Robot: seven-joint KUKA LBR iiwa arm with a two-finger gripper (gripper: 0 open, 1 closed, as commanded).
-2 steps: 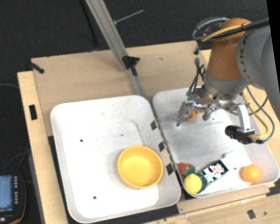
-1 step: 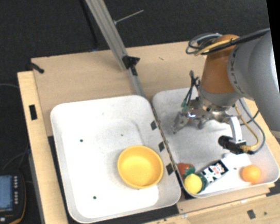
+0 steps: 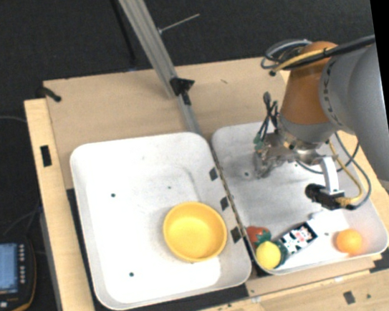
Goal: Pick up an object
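The objects for picking sit along the near edge of the right bin [image 3: 250, 143], all of them toward the camera from the gripper [image 3: 263, 166]. An orange ball [image 3: 348, 241] lies nearest the bin's near right corner, below and to the right of the gripper and well apart from it. A small black-and-white patterned box [image 3: 297, 238] lies tilted to the ball's left, more nearly straight below the gripper. Just beside the box, a yellow ball [image 3: 268, 254] rests in the near left corner of the bin, touching or nearly touching a small red and green item [image 3: 257, 235] right behind it; what that item is cannot be told.

A yellow bowl [image 3: 194, 231] stands upright in the left bin [image 3: 110, 171], below and to the left of the gripper, close to the wall between the two bins.

The gripper hangs over the bare floor of the right bin, in its far left part, with nothing seen between its fingers; whether they are open or closed cannot be told at this size. Above and to the right of it rises the arm [image 3: 346, 103], with its orange band and grey body, and cables loop down to its right.

Farther off, up and to the left of the gripper, a slanted metal pole [image 3: 152, 41] crosses the tabletop [image 3: 100, 107]. A handheld screen unit [image 3: 4, 277] lies far left, off the tabletop.
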